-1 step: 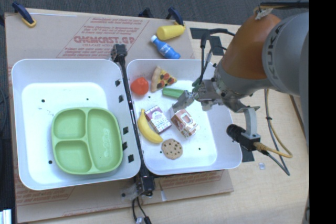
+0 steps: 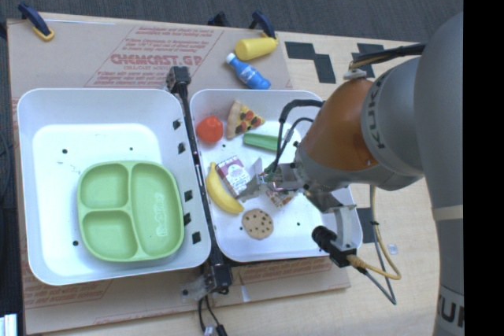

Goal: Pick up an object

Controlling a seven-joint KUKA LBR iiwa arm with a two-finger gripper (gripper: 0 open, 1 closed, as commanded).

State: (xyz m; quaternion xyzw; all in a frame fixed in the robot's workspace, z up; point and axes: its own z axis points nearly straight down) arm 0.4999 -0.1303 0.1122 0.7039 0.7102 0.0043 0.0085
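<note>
While the big grey arm [image 2: 370, 130] is leaning over the right bin [image 2: 311, 248], its fingers [image 2: 264, 186] are reaching down among the toys, so the grab seems to be just starting. They are sitting just beside the small red-and-white packet [image 2: 231, 174], maybe touching it, and the banana [image 2: 220, 191] is lying close on the left. I cannot tell if the fingers are spread or pressed together, because they are blurry and mixed up with the clutter around them. Nothing is clearly sitting between them.

Next, the fingers probably need to close around one toy and lift it straight up without bumping the cookie [image 2: 257, 223] below.

The arm is covering much of the bin's right side, so more toys may be hiding there. It is cutting off one end of the green stick [image 2: 261, 141]. The tomato [image 2: 209, 129] and pizza slice [image 2: 242, 119] are waiting near the top. The green tray [image 2: 130, 210] is lying in the left bin [image 2: 47, 110].
</note>
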